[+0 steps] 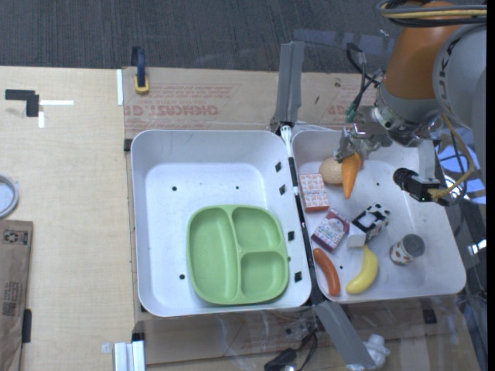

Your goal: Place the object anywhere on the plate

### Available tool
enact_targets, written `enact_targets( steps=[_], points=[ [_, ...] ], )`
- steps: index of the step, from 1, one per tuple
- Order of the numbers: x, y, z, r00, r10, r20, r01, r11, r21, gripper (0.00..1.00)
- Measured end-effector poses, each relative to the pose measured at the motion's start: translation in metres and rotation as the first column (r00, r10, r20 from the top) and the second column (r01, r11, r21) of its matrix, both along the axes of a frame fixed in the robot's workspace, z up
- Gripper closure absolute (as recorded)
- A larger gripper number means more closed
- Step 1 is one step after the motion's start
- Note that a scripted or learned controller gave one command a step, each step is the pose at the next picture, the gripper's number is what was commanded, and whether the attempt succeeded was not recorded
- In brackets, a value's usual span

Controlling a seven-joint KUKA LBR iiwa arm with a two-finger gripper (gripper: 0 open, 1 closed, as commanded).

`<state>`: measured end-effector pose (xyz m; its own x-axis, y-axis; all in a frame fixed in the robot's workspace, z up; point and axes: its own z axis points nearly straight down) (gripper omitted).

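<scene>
Currently the arm reaches in from the right over the far part of the right bin. Its gripper points down, and the carrot hangs upright from it, thick end between the fingers and tip pointing down, so the pincer is clamped on the carrot. The carrot sits over the far left region of the right bin, just beside a beige round item; whether its tip touches the bin floor cannot be determined.

Left bin: holds the green plate, three compartments, lying in the near right part of that bin. The carrot and the plate are well apart, in separate bins.

Right bin, other contents:
- red-and-white box, near the left wall
- pink packet, nearer than the box
- black-and-white carton, beside the packet
- sausage, at the near left
- banana, just beside the sausage
- small can, on its side at the right
</scene>
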<state>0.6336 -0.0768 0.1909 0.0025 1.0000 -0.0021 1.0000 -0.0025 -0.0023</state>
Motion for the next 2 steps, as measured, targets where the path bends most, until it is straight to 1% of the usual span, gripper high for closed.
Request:
enact_targets(
  steps=[1,2],
  points=[
    [0.006,0.006,0.0,0.998,-0.058,0.001,0.058,0.998,0.001,1.0],
    [-0.035,0.082,0.0,1.0,0.006,-0.001,-0.006,1.0,0.001,1.0]
  ],
)
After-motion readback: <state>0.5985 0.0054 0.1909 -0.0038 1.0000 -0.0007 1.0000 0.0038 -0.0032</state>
